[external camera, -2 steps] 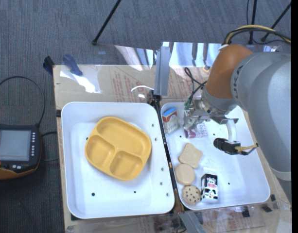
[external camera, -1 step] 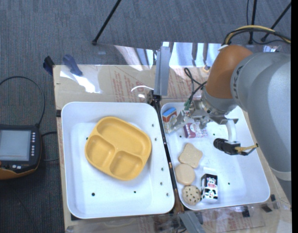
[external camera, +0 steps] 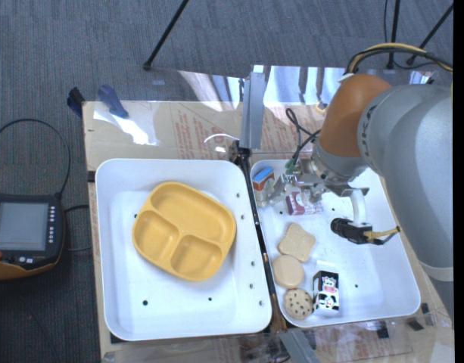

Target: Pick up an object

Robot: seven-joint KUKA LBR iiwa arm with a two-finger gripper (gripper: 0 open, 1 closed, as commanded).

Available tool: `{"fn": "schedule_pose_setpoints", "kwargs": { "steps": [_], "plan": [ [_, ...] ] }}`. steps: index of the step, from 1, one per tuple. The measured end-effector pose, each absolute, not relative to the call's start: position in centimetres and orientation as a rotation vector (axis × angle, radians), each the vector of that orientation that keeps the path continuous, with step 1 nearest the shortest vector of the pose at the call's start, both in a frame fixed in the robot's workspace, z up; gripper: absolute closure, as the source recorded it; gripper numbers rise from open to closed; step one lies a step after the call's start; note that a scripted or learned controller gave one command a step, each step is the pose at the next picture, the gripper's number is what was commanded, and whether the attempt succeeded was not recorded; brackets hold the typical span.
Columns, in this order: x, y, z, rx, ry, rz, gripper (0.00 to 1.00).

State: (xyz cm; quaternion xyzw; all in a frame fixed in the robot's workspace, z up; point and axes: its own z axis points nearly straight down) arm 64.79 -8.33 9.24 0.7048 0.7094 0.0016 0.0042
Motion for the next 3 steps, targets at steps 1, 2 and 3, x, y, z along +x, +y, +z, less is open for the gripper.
{"fn": "schedule_pose_setpoints", "kwargs": {
  "steps": [1, 2, 3],
  "plan": [
    [64.98, -8.30, 10.19, 2.202, 2.227, 0.009, 1.00],
    [64.92, -8.29, 10.07, 2.202, 2.229, 0.006, 0.00],
    [64.82, -8.60, 9.22, 2.210, 2.223, 0.008, 0.00]
  ]
}}
